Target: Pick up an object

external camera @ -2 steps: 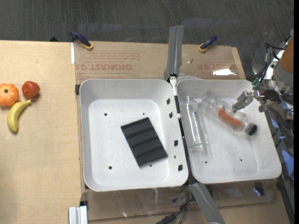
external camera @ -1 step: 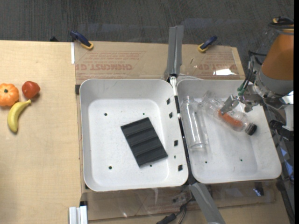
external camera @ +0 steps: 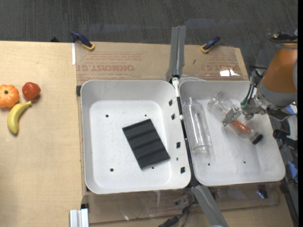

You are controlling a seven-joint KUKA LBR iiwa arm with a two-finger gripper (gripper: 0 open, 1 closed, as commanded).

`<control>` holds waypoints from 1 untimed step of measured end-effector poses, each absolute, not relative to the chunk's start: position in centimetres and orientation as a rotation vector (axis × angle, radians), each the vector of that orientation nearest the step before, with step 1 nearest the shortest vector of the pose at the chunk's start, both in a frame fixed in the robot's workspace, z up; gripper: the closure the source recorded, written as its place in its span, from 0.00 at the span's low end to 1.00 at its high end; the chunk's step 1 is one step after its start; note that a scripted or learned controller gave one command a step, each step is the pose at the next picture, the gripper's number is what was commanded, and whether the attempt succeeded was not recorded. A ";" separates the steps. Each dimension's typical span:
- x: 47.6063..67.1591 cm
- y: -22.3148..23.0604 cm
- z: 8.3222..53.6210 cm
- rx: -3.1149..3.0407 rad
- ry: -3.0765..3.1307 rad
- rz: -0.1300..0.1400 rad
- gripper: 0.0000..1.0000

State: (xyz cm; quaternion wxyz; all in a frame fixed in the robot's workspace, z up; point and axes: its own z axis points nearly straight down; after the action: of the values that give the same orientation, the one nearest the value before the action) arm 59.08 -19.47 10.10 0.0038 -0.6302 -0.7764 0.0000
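Beside hand: clear tube.

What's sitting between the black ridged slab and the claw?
In the camera view, a clear plastic tube lies between the black ridged slab and the claw, past the bins' shared rims.

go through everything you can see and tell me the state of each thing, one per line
Black ridged block: flat in the left bin, turned diagonal.
Clear tube: lying on its side in the right bin.
Clear bottle: lying on its side under the hand.
Banana, tomato, orange: resting on the table, outside the bins.
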 end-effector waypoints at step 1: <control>59.0 -19.5 11.0 -1.977 -2.430 0.002 1.00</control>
State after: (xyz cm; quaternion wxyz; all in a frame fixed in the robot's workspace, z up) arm 59.01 -19.55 11.01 0.0047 -0.6310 -0.7758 0.0008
